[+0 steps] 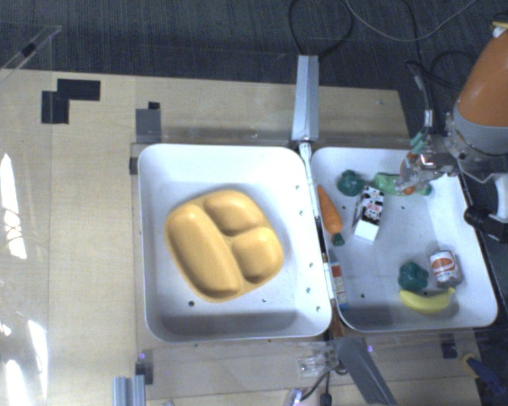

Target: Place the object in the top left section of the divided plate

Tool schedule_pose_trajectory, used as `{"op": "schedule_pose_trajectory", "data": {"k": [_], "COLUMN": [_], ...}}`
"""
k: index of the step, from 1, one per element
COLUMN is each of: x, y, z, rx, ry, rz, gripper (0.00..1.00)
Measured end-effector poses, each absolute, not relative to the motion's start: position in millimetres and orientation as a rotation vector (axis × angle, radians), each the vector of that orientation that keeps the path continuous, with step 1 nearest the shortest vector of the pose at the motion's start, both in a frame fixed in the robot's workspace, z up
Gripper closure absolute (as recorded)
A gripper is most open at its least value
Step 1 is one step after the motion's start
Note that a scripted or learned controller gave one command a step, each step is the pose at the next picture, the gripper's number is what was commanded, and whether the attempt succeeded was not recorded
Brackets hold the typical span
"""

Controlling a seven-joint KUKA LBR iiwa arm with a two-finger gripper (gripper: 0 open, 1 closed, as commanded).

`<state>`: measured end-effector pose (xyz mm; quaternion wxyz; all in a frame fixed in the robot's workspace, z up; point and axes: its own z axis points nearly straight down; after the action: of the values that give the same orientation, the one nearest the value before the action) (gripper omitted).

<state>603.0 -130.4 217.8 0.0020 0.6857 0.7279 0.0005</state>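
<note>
1. The yellow divided plate [224, 244] sits in the left bin [152, 311]. It has three parts: one long part on its 9 o'clock side and two small parts on its 3 o'clock side.
2. The toys are all in the right bin [483, 311]. There is a carrot [328, 210] by the wall between the bins, a small cow-spotted box [369, 213], a dark green lump [350, 182], a green thing [388, 181] near the arm, another green lump [412, 274], a little can [444, 268] and a banana [425, 300].
3. The task does not say which toy to move, so I cannot tell which one is the object. No toy is in the plate yet.
4. The gripper [420, 166] is at about 1 o'clock in the right bin, just beside the green thing. It is too blurry to tell if the jaws are spread or pinching something.
5. I think the step now is picking up a toy. To do it well, come straight down over the middle of one toy, away from the bin wall and the other toys.
6. Squeeze across the thin side so the toy does not pop out.
7. Lift high enough to clear the wall between the bins.
8. Then go to the plate part nearest 11 o'clock and let go low, so the toy does not roll into the next part.
</note>
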Motion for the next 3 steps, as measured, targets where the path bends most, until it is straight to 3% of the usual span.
{"op": "schedule_pose_trajectory", "data": {"k": [1,2,3], "x": [570.0,541.3,487.7], "y": [-31,36,57], "z": [279,316,281], "rx": [2.056,2.098,2.166], "ry": [2.371,2.335,2.275], "rz": [0.005,0.006,-0.001], "gripper": [1.0,1.0,1.0]}}
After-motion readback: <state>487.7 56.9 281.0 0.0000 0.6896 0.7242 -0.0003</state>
